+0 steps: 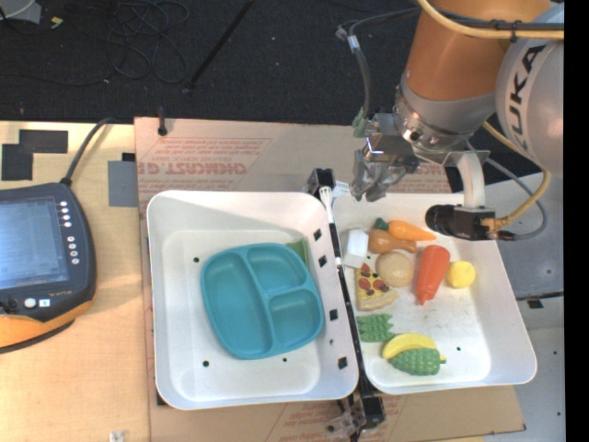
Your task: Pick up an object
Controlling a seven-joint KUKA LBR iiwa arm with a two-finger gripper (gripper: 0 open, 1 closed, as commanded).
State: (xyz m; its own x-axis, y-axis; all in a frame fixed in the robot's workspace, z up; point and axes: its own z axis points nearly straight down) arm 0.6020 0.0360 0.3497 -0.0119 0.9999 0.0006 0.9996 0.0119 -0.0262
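Note:
My gripper (373,188) hangs over the back left corner of the right bin (502,357), above its rim and apart from the toy food. Just in front of it lie a small carrot (410,231), a brown-orange piece (380,241) and a white block (355,244). Further forward sit a round beige ball (396,267), a large red-orange carrot (431,273), a yellow lemon (461,273) and a pizza slice (375,289). Near the front are a green leafy piece (375,328), a banana (410,343) and a bumpy green item (417,364).
The left bin (175,247) holds a blue divided plate (262,298) with a green item (297,247) at its back right edge. A black divider rail (337,284) runs between the bins. A teach pendant (41,247) lies at the far left.

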